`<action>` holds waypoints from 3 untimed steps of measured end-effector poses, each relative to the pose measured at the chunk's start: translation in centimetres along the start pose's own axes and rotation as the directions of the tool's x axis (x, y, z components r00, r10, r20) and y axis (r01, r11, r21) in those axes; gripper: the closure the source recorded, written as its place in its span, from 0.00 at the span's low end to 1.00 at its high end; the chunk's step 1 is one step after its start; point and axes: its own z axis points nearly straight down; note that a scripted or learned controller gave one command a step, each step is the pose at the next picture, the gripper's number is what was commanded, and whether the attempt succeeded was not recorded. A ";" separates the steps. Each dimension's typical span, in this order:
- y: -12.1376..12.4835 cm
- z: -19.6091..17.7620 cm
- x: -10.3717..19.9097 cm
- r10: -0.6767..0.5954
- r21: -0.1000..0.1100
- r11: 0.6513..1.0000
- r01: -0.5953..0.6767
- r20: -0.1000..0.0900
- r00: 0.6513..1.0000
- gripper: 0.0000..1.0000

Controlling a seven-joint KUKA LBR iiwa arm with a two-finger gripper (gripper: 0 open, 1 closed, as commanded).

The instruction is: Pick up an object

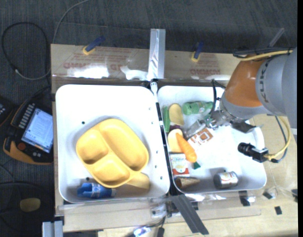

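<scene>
1. Two shallow white bins side by side on tabletop [284, 181]: left bin [67, 102], right bin [250, 181], touching along middle divider.
2. Grey arm [282, 85] w/ orange band [242, 90] enters from right, reaches over upper part of right bin.
3. Jaws [199, 127] low over right bin's centre-left, just above a small white card w/ orange square print [204, 137]. Can't tell if apart or together: tips too blurred vs. clutter. Nothing visibly clamped between them.
4. Right bin contents, mostly crowded along left wall:
   - orange carrot-shaped piece [186, 148], slanted, just below-left of jaws, touching a yellow rounded item [173, 141];
   - pale yellow oblong piece [176, 113] near top, beside a dark green strip [166, 120] against the divider;
   - green-and-white packet [198, 107] at top, right under the wrist;
   - small red-and-white carton [179, 164] below carrot piece;
   - dark brown item [187, 182] at bottom edge, kind unclear;
   - grey metal can [225, 178] on its side, lower right, well apart from the rest.
5. Black fitting w/ yellow cable [252, 151] over right side of right bin.
6. Left bin: large yellow sectioned tray [111, 149], tilted, filling centre; blue object [94, 190] at bottom-left corner, partly under tray.
7. Outside bins: handheld pendant w/ lit screen [35, 130] on dark floor at left; two blue/yellow clamps [93, 44] [196, 51] on cardboard back edge.
</scene>
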 end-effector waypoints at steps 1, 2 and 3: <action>0.2 -1.0 0.1 0.000 -0.003 1.000 0.000 -0.002 1.000 1.00; 0.2 -0.9 0.1 0.000 -0.003 1.000 0.000 -0.003 1.000 0.00; -5.3 -0.4 2.1 -0.238 -0.011 0.971 0.238 0.009 0.971 0.00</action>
